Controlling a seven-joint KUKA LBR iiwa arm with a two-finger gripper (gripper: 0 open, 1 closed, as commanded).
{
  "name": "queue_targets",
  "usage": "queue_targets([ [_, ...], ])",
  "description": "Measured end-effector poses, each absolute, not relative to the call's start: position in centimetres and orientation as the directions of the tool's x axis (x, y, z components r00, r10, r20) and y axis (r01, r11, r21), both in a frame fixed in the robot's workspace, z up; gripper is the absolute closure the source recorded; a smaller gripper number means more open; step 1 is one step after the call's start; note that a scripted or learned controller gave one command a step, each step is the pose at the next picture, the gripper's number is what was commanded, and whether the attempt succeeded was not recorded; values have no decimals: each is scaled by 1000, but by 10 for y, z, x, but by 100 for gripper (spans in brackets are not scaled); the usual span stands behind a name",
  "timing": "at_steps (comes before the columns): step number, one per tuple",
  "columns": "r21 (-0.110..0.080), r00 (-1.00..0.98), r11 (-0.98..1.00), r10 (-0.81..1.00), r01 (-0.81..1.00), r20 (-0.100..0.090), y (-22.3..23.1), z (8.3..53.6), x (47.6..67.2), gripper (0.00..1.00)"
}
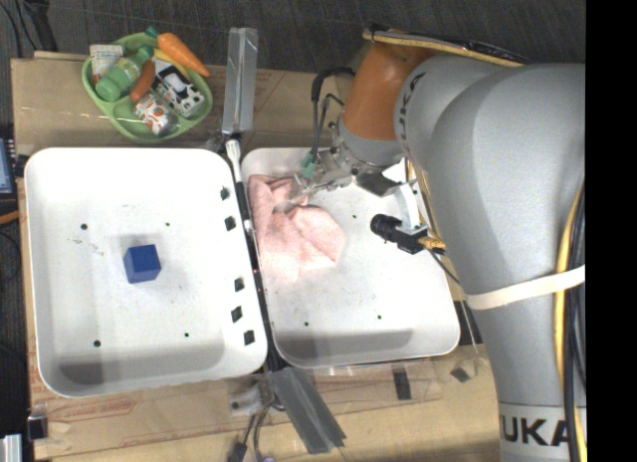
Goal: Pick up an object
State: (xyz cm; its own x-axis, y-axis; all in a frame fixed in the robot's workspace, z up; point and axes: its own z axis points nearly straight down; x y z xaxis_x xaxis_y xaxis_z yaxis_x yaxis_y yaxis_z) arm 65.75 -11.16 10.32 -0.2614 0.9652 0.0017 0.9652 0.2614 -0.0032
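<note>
While pincer [311, 179] state unclear | right bin [418, 336]: pink cloth [299, 233] | left bin [60, 281]: blue cube [142, 263]

Two white bins [60, 251], one blue cube [142, 263], one pink cloth [299, 236]

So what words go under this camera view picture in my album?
Grey robot arm's gripper reaches a crumpled pink cloth in the right white bin.
</note>
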Motion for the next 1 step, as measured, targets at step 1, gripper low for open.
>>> queue_targets([
  [1,-3,-207,207,978,978,1,-109,95,656,100],
])
